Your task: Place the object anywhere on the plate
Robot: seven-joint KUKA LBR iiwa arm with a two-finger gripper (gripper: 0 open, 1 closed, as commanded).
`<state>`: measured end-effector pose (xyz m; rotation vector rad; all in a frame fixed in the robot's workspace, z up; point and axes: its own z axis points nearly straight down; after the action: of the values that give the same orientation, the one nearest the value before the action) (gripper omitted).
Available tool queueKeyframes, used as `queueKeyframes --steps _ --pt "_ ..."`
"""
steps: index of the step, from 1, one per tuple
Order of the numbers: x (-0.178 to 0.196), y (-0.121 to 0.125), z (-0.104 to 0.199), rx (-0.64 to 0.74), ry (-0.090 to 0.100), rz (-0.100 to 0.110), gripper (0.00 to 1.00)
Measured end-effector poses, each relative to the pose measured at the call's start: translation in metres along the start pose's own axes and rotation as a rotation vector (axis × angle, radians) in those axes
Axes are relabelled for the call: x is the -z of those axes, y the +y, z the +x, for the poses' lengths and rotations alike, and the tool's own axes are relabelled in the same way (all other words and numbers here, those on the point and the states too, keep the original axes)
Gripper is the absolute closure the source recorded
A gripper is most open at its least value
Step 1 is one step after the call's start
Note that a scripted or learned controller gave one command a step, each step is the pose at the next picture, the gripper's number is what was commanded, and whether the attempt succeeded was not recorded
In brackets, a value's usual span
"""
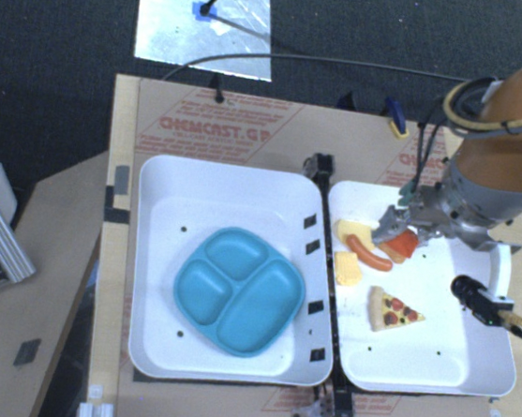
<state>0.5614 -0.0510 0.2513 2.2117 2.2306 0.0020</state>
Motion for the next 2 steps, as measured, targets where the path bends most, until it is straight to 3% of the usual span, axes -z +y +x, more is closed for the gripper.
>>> queueKeyframes --steps 2 --pt "-0.022 0.006 0.109 0.001 0.001 0.001 1.00"
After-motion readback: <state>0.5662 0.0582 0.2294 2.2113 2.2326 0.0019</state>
